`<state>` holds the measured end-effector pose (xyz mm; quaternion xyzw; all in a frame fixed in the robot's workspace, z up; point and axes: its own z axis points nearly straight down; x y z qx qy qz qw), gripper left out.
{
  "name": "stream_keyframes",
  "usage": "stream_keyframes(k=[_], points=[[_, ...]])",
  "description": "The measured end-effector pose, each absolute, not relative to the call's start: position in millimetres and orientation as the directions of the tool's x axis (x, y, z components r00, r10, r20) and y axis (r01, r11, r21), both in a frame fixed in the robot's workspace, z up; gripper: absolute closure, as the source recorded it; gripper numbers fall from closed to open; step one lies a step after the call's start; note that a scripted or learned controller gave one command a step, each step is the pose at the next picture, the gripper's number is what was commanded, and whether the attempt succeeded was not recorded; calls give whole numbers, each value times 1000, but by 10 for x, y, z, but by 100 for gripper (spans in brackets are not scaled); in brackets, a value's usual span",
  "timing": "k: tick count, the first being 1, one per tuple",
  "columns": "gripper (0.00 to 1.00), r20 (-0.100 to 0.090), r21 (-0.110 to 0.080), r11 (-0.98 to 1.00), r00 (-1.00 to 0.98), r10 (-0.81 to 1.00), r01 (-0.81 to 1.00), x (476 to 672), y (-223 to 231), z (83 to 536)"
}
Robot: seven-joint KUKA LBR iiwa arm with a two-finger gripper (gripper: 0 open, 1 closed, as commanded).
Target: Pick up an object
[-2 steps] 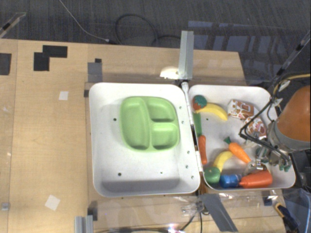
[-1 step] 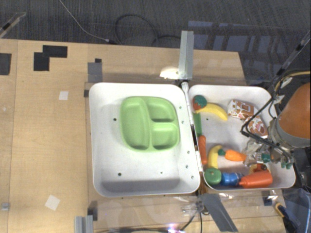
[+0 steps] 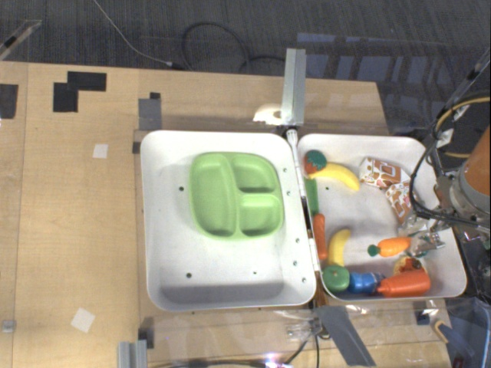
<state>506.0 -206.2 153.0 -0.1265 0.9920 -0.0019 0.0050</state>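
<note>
Plainly, the pick is not yet made, so far as this view shows. Taking the right-hand white bin (image 3: 360,146) as the landmark: the gripper (image 3: 426,240) is low inside it, close to its right wall, with the grey arm (image 3: 469,186) leaning in over that wall. Just to the gripper's left, toward the bin's middle, lies a small toy carrot (image 3: 391,246), its orange body pointing at the metal fingertips and seemingly touching or nearly touching them. I cannot tell whether the jaws stand apart or together (the metal parts blur into each other at this size), and nothing is clearly seen between them, so I would not call anything held. Other candidates lie in the same bin: a yellow banana (image 3: 337,175) near its far-left corner, a printed packet (image 3: 381,172) toward its far side, and an orange bottle (image 3: 405,284) along its near wall. Beyond the bin's left wall sits the other bin with a green divided tray (image 3: 235,194). Judging from this, the approach is done; closing on the carrot and lifting it clear remain.
</note>
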Motion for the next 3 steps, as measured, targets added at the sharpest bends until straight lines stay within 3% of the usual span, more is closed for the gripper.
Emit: stream_keyframes(k=[1, 2, 3], points=[[0, -9, -4, 968, -968, -251, -251, 5061, -2058, 1528], [0, -17, -15, 830, -830, -558, -558, 5163, -1870, 932], [0, -6, -32, 722, -722, -691, -691, 5158, -1460, 924]])
